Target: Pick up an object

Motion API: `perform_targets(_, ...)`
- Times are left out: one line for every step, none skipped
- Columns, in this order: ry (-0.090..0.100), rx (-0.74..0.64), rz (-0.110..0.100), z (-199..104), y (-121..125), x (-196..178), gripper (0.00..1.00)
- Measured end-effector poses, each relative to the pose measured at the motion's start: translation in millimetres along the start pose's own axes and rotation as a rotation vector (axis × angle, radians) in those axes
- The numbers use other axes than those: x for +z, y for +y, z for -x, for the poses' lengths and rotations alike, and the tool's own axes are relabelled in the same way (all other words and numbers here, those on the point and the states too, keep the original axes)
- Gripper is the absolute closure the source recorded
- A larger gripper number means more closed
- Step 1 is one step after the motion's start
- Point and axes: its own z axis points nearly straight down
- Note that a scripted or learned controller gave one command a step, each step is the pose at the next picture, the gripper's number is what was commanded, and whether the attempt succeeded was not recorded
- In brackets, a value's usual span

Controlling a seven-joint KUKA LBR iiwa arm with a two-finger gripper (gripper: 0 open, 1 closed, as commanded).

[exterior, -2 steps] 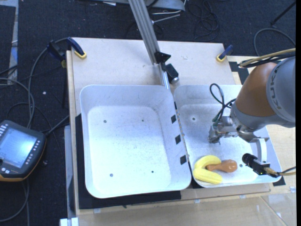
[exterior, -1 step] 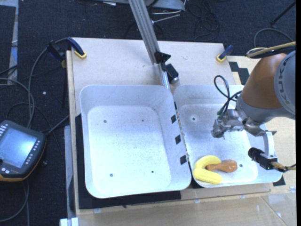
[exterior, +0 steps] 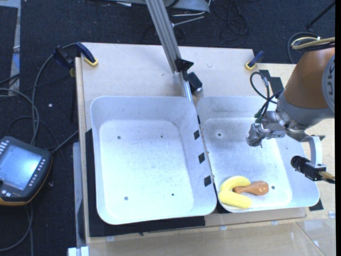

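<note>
From the camera above the bench, the grey arm with its orange band reaches in from the right and its two-finger gripper (exterior: 257,137) hangs over the right shallow white plastic bin (exterior: 224,116), about midway between that bin's far and near walls and toward its right half; whether it is open or shut I cannot tell, since it reads as a small dark-grey lump from this angle, and nothing shows held in it. The things to pick lie at the near edge of the same bin: a curved yellow banana-shaped toy (exterior: 232,192) and, touching its right side, a tan-orange drumstick-shaped toy (exterior: 255,188). Both lie nearer than the gripper and slightly to its left, well apart from it. The banana's long axis runs roughly left to right with a bend, curling round toward the near rim; the drumstick lies left to right too. The left shallow white plastic bin (exterior: 106,159) plays no part in the coming move, which I judge to be a shift toward the near side, then a descent
</note>
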Motion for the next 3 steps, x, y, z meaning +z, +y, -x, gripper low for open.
perform_targets(0.000,0.000,-0.001,0.1,1.0,-45.1,1.00)
perform_targets(0.002,-0.003,-0.005,-54.6,-7.5,-34.6,1.00)
perform_targets(0.002,-0.004,-0.005,-108.8,-15.7,-26.4,1.00)
